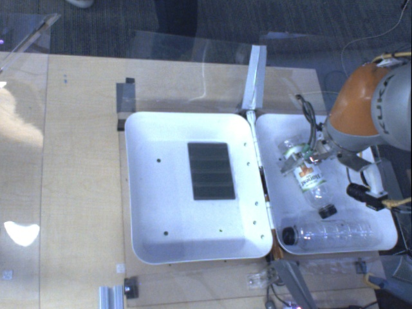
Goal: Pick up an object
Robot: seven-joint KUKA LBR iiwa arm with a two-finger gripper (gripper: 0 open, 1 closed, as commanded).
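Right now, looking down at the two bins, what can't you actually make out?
- Gripper: the wrist covers its fingers, so open or shut is unclear in the camera view.
- Small bottle: label print too small to read; whether the gripper touches it is unclear.
- Clear bottle: see-through against the right bin, outline faint.
- Dark slab in the left bin: what it is can't be told.

left bin [148, 192]: dark ribbed pad [210, 170]
right bin [273, 134]: small labelled bottle [310, 177], clear bottle [331, 233] at near edge
gripper [308, 152]: over small bottle
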